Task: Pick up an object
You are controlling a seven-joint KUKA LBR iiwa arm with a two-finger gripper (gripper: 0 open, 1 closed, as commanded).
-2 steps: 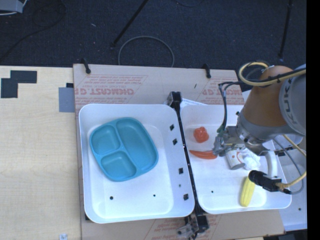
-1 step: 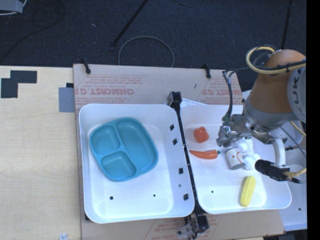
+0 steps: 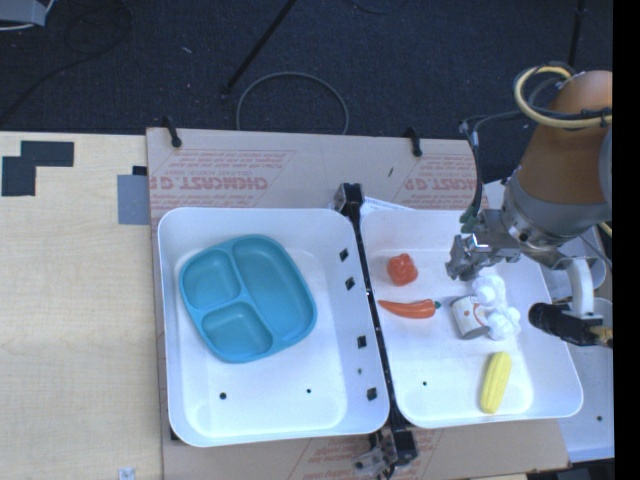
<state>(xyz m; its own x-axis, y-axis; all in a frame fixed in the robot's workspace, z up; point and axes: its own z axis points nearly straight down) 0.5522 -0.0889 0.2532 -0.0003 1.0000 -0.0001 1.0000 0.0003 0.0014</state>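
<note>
Two Bins, One Arm Low Over the Right One

Nearest us, at the bottom of the frame, we see the lower rims of the two white bins and a small dark clamp (image 3: pixel 385 455) where they meet. In the right bin (image 3: pixel 430 393), lower right, a yellow corn cob (image 3: pixel 494 381) lies on its side, well apart from the other pieces.

Moving up the frame, we find a small white and grey toy (image 3: pixel 485 310) at the right of that bin, and just left of it an orange-red chilli pepper (image 3: pixel 407 308) lying flat, its green stem end pointing toward the toy. Above the pepper sits a small red fruit-like piece (image 3: pixel 402 269), close to it but apart.

In the left bin (image 3: pixel 250 403) a blue divided plate (image 3: pixel 246 296) with three compartments lies flat, toward that bin's upper left.

The gripper (image 3: pixel 466 260) hangs at the upper right of the right bin, just above the white toy and to the right of the red piece. Its metal parts blur together, so we cannot tell how it stands, and we see no object in it. Behind it rises the grey arm (image 3: pixel 555 203) with its orange band (image 3: pixel 572 133).

Farthest away, we see a cardboard sheet (image 3: pixel 260 173) with red print under both bins, a pale wooden bench top (image 3: pixel 70 298) at the left, and dark carpet (image 3: pixel 200 48) with cables across the top.
</note>
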